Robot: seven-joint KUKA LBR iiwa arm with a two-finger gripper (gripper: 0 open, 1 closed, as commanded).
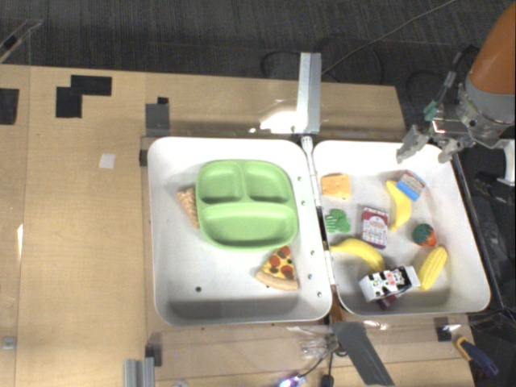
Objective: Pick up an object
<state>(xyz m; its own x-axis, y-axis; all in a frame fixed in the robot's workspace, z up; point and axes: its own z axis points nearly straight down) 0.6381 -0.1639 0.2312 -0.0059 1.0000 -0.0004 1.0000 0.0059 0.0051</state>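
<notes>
Above right bin's (pixel 476 240) far corner: gripper (pixel 427 145) raised, fingers apart, holding nothing. Nothing picked yet; toy bananas (pixel 398 203), corn (pixel 433 266) untouched.

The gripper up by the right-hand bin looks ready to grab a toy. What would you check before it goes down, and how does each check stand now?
1. Gripper free of any load: ok, nothing between its fingers.
2. Fingers spread to take something: ok, they look apart.
3. Gripper above a target: not ok, it sits over the right bin's far rim; the nearest toy, the upright banana, lies nearer the camera.
4. Target stands free: not ok, a small blue-and-white pack touches that banana.
5. Height above the toys: cannot tell from one slanted view.
</notes>
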